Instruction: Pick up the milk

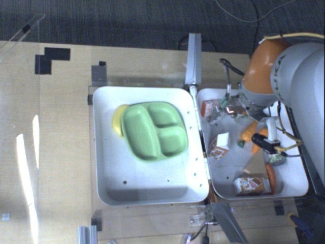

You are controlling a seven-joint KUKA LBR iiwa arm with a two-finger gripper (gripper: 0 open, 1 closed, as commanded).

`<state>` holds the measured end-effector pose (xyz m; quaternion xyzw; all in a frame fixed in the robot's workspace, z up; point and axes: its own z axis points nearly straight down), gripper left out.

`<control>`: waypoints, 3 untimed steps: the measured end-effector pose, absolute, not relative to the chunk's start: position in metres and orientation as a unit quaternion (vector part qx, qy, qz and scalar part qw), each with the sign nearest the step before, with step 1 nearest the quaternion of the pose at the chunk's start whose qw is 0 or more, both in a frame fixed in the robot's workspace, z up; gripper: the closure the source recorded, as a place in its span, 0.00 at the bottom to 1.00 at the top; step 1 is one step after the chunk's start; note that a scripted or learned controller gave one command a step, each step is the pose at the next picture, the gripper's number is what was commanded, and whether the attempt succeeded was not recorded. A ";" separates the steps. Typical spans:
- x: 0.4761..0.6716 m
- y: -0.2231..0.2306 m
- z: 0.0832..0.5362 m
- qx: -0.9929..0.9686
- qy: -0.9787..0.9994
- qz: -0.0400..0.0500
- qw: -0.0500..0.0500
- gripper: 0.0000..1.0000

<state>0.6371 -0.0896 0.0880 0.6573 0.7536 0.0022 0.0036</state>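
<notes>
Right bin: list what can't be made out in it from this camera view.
- Gripper: in the camera view it sits low over the right bin; the wrist and cables blur its tips, so its state is unreadable.
- Small carton: label too small to read, so unclear if it is the milk.
- Packet: partly covered by the gripper.
- Yellow item: mostly hidden under the green tray.

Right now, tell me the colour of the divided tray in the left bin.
Light green; the divided tray shows plainly in the camera view, over something yellow.
</notes>
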 end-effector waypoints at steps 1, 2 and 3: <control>0.640 -0.087 0.101 0.656 0.754 0.006 0.007 1.00; 0.646 -0.051 0.187 0.707 0.708 0.003 0.003 1.00; 0.646 -0.051 0.187 0.706 0.708 0.003 0.003 0.00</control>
